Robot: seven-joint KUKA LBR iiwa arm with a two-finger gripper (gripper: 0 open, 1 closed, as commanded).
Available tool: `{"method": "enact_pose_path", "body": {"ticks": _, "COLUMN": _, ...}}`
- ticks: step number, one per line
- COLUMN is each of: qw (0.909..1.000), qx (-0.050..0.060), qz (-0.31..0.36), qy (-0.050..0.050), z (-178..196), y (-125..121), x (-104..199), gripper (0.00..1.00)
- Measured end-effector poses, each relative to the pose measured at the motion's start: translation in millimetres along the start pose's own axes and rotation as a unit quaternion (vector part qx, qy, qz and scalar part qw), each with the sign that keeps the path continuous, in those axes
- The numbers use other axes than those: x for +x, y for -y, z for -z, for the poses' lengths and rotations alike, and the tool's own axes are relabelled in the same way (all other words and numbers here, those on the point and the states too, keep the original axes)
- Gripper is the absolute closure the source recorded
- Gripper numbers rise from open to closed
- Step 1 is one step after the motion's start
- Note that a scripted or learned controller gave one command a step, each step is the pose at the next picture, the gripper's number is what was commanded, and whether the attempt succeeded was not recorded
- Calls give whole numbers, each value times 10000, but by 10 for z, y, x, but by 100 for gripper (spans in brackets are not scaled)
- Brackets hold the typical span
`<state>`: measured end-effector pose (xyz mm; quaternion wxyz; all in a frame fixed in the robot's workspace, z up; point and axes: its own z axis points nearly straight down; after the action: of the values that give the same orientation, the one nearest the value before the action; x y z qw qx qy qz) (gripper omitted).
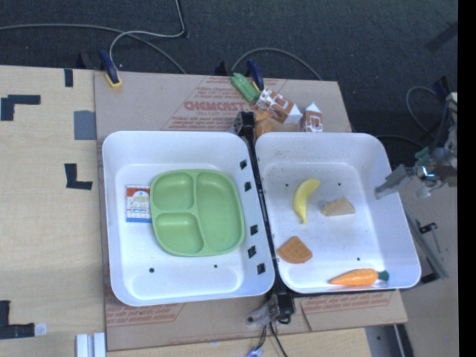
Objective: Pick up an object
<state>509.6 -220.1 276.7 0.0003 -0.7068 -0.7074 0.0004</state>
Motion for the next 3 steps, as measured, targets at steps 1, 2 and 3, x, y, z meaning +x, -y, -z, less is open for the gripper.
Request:
{"method": "enact_pose_path", "body": {"ticks": 1, "qw": 10000, "qx": 22, "qz": 1, "qy": -13, "z": -1175, "y": 269, "x": 453, "gripper": 0}}
{"method": "enact_pose_path", "body": {"ticks": 2, "qw": 10000, "qx": -17, "qz": 6, "qy": -3, "z": -1906, "y": -203, "x": 1116, "gripper": 0}}
{"method": "enact_pose_path", "body": {"ticks": 3, "qw": 10000, "qx": -24, "qz": 3, "qy": 6, "z": -1906, "y": -722, "x": 1159, "gripper": 0}}
